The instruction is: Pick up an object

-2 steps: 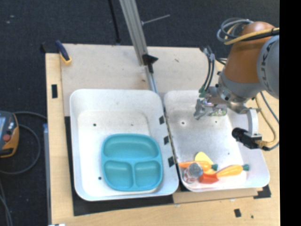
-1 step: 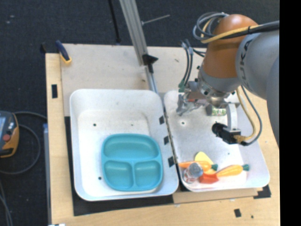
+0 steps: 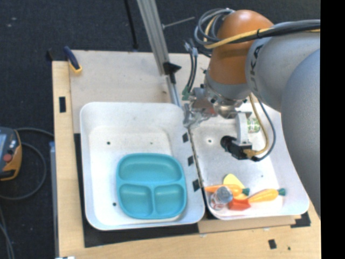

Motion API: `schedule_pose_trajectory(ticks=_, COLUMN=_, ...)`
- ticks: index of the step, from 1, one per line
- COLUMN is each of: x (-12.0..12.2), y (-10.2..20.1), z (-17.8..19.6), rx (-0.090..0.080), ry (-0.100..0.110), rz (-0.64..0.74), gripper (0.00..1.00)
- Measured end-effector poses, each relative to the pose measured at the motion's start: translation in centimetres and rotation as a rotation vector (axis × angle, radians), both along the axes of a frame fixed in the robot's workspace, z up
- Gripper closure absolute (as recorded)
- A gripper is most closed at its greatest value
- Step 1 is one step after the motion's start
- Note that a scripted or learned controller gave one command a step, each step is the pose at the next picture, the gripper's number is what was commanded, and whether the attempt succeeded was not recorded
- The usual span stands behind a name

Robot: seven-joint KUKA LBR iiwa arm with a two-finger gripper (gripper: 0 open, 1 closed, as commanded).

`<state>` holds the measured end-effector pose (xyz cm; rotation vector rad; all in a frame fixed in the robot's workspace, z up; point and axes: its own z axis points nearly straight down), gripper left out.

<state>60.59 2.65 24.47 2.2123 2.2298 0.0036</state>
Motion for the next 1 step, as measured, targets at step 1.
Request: schedule_pose_trajectory(ticks=1, x=0.35, y=5.07, z=-1.09, rx=-0.001, ry=0.001, rz=-0.001, gripper=1.00)
